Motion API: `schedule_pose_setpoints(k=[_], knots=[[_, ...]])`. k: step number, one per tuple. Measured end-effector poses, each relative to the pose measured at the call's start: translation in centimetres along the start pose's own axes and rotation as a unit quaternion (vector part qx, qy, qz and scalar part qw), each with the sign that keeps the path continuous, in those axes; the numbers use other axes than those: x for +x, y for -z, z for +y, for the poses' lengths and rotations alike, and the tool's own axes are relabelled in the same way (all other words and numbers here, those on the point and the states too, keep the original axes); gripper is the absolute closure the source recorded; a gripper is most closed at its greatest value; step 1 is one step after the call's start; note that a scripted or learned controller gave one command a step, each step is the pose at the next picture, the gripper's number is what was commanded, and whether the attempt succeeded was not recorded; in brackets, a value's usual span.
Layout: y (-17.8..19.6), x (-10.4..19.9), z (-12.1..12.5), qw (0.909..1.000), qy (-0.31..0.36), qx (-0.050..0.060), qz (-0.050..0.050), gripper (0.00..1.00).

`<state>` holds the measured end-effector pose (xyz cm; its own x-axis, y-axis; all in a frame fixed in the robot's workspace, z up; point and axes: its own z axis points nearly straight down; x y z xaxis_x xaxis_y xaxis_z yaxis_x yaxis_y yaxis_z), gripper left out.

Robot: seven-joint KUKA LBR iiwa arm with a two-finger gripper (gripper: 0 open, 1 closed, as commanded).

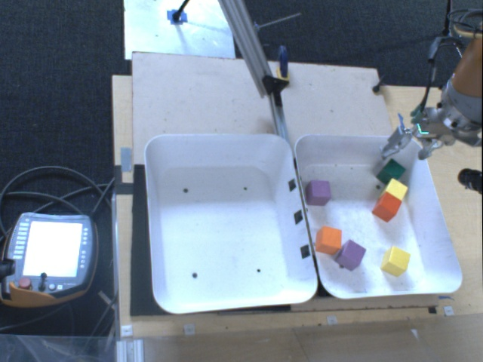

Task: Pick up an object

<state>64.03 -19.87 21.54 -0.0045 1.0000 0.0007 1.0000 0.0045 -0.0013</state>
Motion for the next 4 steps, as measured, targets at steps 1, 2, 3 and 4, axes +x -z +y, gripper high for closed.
schedule_pose_setpoints(k=[1,2,3,4], knots=[[0.3,0.0,0.1,1.0000,0.001,-0.002,-0.001,0.00],[-5.8,0.7,0.2,1.0000,0.001,0.000,0.000,0.00],[-9.8,0.6,0.7,1.0000,0.000,-0.008,-0.003,0.00],[-10.1,0.5,1.0,0.9999,0.000,-0.012,-0.004,0.00]])
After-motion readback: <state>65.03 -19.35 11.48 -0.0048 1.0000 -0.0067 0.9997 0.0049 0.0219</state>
